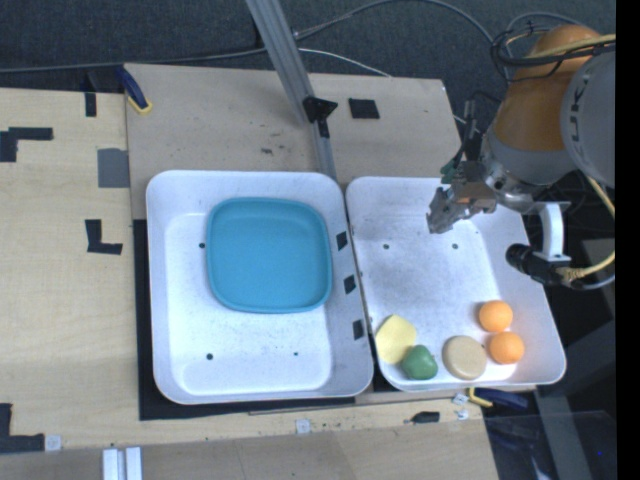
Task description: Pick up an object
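Note:
My gripper (447, 218) hangs over the far part of the right bin (420, 268), pointing down, with nothing seen between its fingers. Along the bin's near edge lie a yellow piece (394, 337), a green piece (420, 363), a tan round piece (464, 357) and two orange balls (495, 315) (506, 347). All of them lie well below the gripper in the view, apart from it.
The left bin (180, 308) holds a blue square plate (269, 254). A grey metal pole (290, 58) slants across the bench behind the bins. Cables and the arm's body crowd the right side of the right bin.

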Tool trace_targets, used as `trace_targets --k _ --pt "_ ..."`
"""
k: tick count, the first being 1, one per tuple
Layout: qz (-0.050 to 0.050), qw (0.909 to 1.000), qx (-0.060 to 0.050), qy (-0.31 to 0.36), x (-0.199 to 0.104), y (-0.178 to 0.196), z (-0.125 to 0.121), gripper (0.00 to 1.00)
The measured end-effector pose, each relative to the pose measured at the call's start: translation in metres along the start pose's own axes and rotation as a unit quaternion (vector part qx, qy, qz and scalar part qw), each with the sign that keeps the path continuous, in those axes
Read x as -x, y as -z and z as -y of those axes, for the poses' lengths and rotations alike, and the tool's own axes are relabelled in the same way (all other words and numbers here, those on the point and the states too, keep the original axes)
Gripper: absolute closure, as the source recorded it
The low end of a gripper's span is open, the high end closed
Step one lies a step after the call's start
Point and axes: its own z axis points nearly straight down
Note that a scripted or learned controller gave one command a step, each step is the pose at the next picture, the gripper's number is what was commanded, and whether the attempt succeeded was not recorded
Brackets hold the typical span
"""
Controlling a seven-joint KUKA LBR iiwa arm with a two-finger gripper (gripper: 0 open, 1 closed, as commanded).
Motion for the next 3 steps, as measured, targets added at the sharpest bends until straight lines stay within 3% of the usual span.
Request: trace_targets --k 1,3 --pt "0.0 1.0 0.0 0.0 -0.048 0.009 0.016 1.0" --pt "0.0 1.0 -0.001 0.0 -0.142 -0.007 0.039 1.0"
